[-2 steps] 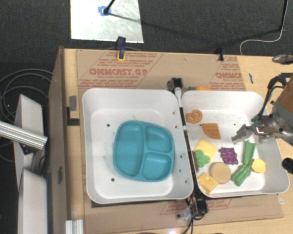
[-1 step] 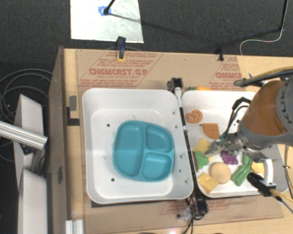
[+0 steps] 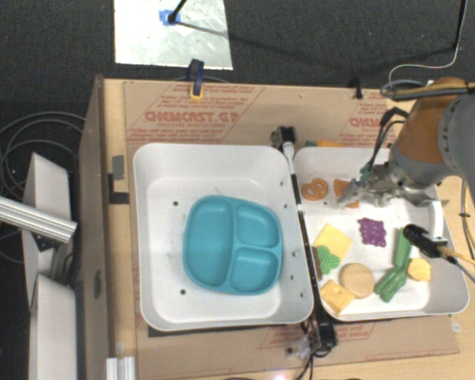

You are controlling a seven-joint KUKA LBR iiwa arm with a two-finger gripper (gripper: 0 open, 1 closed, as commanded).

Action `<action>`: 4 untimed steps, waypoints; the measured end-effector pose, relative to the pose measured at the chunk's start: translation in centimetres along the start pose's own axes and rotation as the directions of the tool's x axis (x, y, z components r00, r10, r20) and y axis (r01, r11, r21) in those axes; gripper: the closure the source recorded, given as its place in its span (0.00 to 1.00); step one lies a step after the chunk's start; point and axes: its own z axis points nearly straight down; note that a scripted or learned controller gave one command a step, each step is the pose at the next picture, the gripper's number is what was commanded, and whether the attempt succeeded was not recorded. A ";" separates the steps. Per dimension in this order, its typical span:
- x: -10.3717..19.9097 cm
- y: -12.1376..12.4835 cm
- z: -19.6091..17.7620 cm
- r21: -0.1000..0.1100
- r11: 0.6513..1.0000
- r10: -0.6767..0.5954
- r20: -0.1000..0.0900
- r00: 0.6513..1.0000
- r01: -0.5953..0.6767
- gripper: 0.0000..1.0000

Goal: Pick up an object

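Small toy food pieces, the candidates for picking, lie in the right-hand shallow white bin (image 3: 459,295): a brown pretzel (image 3: 314,188), a purple grape cluster (image 3: 371,231), a yellow cheese wedge (image 3: 333,240), a round tan bun (image 3: 356,279) and a green pickle-shaped piece (image 3: 391,283). You will find the jaws (image 3: 362,192) low over that bin's far part, just right of the pretzel and above the grapes; whether they are spread or pressed together cannot be told. The left-hand white bin (image 3: 162,176) on the desk holds a teal three-compartment plastic plate (image 3: 233,244).

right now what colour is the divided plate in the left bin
Teal blue. The divided plate shows clearly in the camera view, lying in the left bin.
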 end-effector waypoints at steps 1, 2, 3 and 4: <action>-0.4 -7.1 0.1 0.016 1.000 0.008 -0.005 1.000 -0.008 0.00; -1.3 1.6 0.0 0.001 1.000 -0.001 -0.001 1.000 0.001 0.00; 0.7 4.0 0.1 0.005 1.000 0.000 -0.004 1.000 0.000 0.00; 3.2 5.6 0.1 0.006 1.000 0.000 -0.004 1.000 0.000 0.00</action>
